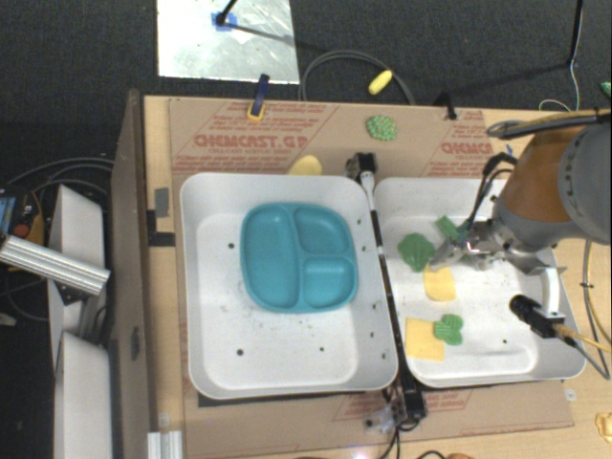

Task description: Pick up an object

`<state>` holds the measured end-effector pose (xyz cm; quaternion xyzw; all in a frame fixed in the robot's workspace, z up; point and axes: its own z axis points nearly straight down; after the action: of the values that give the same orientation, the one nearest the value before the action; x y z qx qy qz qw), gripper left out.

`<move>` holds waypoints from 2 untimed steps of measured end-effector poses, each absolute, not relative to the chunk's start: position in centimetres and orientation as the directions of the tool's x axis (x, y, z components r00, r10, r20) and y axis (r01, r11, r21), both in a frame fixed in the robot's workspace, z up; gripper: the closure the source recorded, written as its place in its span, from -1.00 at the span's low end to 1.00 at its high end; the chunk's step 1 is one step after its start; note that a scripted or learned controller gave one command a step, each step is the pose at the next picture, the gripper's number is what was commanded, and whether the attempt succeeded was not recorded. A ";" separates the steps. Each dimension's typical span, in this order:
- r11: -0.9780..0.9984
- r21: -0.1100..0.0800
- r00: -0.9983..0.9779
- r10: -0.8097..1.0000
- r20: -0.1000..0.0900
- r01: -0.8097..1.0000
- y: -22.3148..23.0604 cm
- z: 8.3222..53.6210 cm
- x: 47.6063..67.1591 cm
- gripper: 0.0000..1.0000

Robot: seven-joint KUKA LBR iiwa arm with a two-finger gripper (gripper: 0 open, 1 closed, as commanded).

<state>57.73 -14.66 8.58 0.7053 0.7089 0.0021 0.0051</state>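
Tool (449,250) low in right bin (497,366), beside green piece (416,251) and above yellow piece (440,285); opening and grip impossible to tell. "CHEMCAST GP" printed on cardboard (251,142) covering tabletop. Blue tray (297,257) in left bin (215,352).

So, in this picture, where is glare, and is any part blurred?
Camera view: glare whitens the metal sheet on the floor at the top, and both white bins look bright and washed out. The end effector is soft and smeared over the right bin, while the blue tray stays fairly sharp.
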 end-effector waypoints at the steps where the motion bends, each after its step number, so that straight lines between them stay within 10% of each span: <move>1: 0.008 0.005 -0.008 1.000 0.000 1.000 -11.0 8.5 60.7 -1.00; 2: 0.007 0.008 -0.007 1.000 -0.002 1.000 -12.0 8.6 67.2 -1.00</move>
<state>67.22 -11.99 8.61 0.7045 0.7097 0.0022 0.0036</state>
